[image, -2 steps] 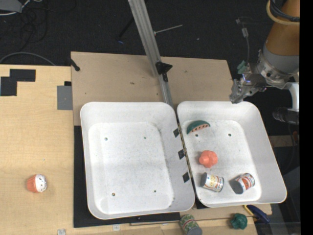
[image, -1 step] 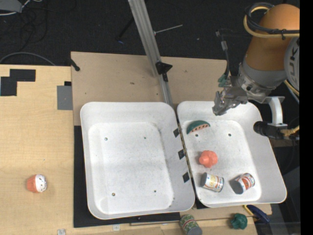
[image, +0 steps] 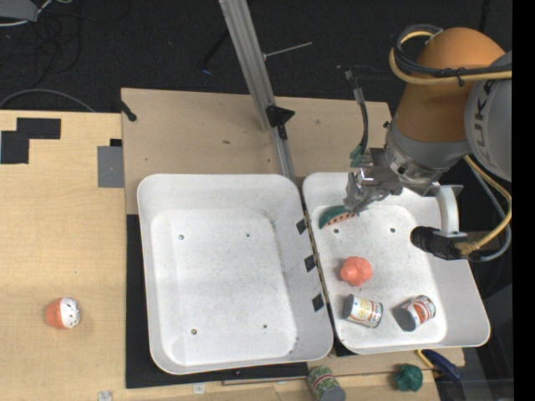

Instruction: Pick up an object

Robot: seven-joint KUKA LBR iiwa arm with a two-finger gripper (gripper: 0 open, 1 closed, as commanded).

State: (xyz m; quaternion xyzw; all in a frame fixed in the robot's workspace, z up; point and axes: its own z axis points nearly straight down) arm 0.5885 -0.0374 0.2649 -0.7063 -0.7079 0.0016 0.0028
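At the bottom edge of the frame, nearest the camera, a dark can (image: 323, 382) and a green lump (image: 409, 377) lie on the counter (image: 217, 132) just outside the right bin (image: 468, 307). Inside that bin, toward its lower part, sit a small tin on its side (image: 364, 311), a red-and-grey can (image: 415, 312) near it to the right, and a red-orange rounded toy (image: 355, 271) just above them. Higher up, by the bin's left wall, lies a green-and-red striped object (image: 336, 216); the claw (image: 365, 192) is right over its upper right end, and whether the claw is spread or pinching cannot be told. The left bin (image: 150, 224) lies beside it. On the wooden surface at lower left rests an orange-and-white ball (image: 63, 313)
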